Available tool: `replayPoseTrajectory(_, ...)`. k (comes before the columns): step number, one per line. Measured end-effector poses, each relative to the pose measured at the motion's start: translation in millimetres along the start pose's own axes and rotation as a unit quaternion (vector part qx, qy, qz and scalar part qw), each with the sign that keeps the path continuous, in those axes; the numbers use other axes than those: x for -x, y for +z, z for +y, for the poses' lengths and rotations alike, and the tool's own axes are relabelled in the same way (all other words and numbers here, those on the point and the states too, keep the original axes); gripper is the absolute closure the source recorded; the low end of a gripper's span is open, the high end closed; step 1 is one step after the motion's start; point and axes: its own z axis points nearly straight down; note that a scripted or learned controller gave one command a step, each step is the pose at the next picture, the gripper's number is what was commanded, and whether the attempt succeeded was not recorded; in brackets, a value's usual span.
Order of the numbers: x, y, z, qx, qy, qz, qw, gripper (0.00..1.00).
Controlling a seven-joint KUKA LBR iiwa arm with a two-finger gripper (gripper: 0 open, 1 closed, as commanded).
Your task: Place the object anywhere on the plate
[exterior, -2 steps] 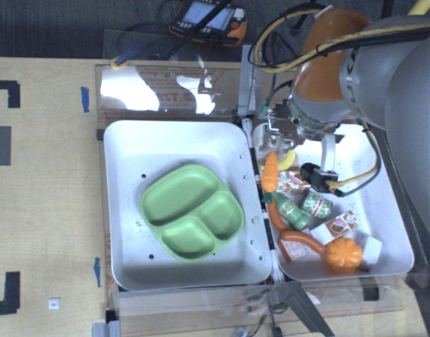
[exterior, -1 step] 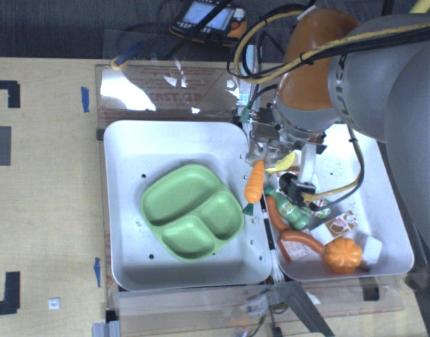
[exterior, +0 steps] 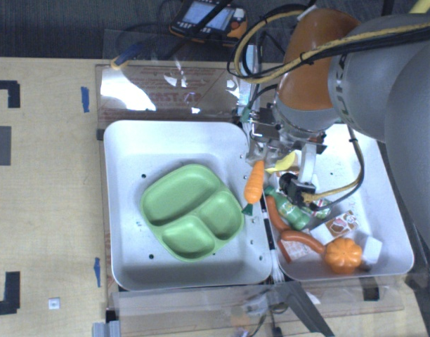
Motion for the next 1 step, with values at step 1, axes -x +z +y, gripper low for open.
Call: replayPoseTrajectory(1,-7.3,-45.6,-12.8,0.003,-0.013,0.000,0.9999,0.00)
